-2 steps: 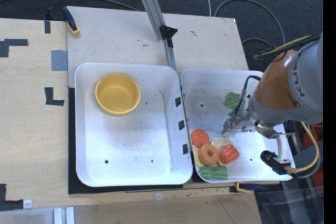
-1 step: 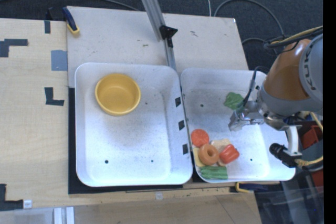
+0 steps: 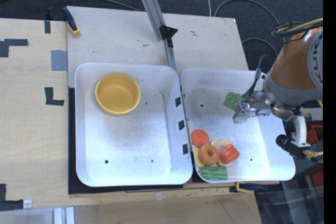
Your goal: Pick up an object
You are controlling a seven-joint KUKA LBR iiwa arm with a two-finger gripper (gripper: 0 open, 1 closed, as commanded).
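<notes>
Two white bins lie before me. At six o'clock in the right bin (image 3: 273, 168) one pile gathers a green piece (image 3: 214, 172), an orange ring (image 3: 209, 154), two red pieces (image 3: 229, 154) and a pale one. The left bin (image 3: 86, 165) holds one yellow bowl (image 3: 117, 93) at ten o'clock. Farther on, my pincer (image 3: 242, 113) hangs beside one green object (image 3: 232, 99) at one o'clock; its opening I cannot tell.

The yellow bowl (image 3: 117, 93) looked like smooth matt plastic, and the white bins (image 3: 131, 165) were speckled and dull.
</notes>
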